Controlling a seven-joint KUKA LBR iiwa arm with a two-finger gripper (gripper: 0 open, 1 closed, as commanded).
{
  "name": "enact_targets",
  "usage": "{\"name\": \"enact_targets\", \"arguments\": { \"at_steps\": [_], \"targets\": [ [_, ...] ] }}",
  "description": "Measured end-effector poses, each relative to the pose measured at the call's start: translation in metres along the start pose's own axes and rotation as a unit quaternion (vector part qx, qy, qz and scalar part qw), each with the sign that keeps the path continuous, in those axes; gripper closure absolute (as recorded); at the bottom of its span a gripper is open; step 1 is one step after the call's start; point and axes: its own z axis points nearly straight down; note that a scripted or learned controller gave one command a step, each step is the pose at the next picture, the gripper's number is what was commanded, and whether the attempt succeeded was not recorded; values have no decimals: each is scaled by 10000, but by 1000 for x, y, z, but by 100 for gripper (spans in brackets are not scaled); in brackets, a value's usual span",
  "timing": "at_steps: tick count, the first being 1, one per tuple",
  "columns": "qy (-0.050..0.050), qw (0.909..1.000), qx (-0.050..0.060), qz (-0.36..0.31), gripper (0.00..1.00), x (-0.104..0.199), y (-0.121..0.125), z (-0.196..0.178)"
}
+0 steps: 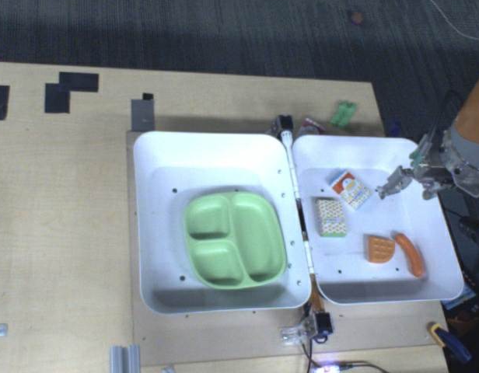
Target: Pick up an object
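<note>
The right bin (426, 282) holds a small white carton with red and blue print (351, 189), a speckled green-and-tan box (330, 216), an orange toast-shaped piece (380, 249) and an orange sausage (408, 253). My gripper (410, 188) hangs over the bin's right rear part, just right of the white carton and above the sausage. One grey finger (393, 183) points down-left toward the carton. The fingers stand apart with nothing between them.
A green divided plate (236, 238) lies in the left bin (158, 208). A small green object (343, 114) sits on the bench behind the right bin. Cables and a connector (313, 329) lie at the front between the bins.
</note>
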Motion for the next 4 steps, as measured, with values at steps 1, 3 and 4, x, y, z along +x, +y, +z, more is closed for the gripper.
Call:
{"name": "enact_targets", "arguments": {
  "at_steps": [1, 3, 4],
  "targets": [
    [-2, 10000, -18, -1, 0, 32, 26, 121],
    [-18, 10000, -22, 10, 100, -35, 28, 121],
    [15, 10000, -11, -4, 0, -31, 29, 121]
  ]
}}
